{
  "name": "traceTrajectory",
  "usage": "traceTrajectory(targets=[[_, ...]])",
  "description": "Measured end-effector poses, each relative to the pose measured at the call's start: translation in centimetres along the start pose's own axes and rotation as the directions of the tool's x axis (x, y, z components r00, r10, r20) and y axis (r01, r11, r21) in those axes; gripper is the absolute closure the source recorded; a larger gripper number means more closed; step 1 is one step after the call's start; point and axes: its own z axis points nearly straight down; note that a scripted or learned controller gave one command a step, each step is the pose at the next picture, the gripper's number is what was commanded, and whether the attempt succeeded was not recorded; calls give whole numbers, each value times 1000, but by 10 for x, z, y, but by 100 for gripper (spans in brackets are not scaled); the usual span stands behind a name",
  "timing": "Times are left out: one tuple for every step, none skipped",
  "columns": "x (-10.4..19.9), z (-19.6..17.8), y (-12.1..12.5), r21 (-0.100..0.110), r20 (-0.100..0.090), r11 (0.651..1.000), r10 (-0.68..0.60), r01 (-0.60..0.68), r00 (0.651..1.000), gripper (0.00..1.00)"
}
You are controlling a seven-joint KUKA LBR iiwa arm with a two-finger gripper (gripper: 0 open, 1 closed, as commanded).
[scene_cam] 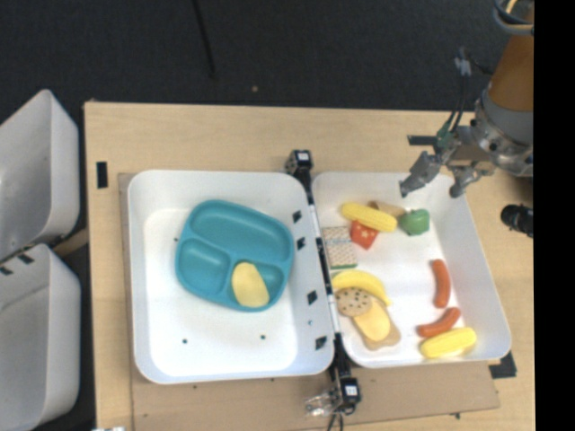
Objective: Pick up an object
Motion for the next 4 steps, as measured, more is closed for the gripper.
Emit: traceTrajectory(targets=[[0, -5, 2, -9, 1, 1000, -2, 2, 1000, 0], [-5, 40, -4, -5, 2, 1000, 0, 0, 1000, 0], [-7, 103, -5, -5, 2, 1000, 0, 0, 1000, 0], [-10, 162, -12, -6, 2, 1000, 1, -1, 1000, 0]])
